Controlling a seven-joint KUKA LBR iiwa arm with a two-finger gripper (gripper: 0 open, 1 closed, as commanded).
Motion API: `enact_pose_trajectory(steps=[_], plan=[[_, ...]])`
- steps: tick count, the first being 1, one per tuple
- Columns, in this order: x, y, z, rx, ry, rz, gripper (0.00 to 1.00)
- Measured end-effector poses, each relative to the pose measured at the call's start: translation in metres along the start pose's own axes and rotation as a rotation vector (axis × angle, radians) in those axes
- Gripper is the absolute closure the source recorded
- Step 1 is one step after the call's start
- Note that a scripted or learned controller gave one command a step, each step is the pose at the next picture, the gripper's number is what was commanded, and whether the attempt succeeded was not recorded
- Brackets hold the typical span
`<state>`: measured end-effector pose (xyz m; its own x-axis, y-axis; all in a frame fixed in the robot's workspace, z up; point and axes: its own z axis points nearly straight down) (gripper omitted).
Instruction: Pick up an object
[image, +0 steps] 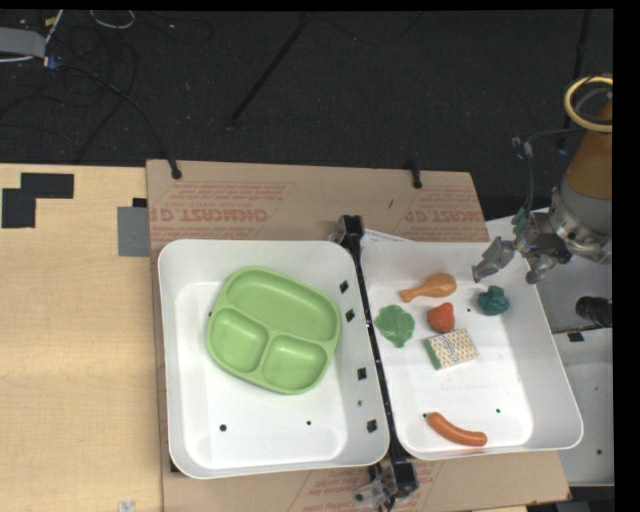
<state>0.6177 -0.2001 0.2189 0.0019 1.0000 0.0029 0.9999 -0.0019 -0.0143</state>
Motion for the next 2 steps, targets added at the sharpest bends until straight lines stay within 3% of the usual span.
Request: enact_pose_trajectory(steps=[1,2], plan=[[0.000,0.003,-0.008,-0.013,-0.003,-0.002,0.00],[-0.008,-0.004,0.049,-0.006,-0.002,-0.002,0.00]])
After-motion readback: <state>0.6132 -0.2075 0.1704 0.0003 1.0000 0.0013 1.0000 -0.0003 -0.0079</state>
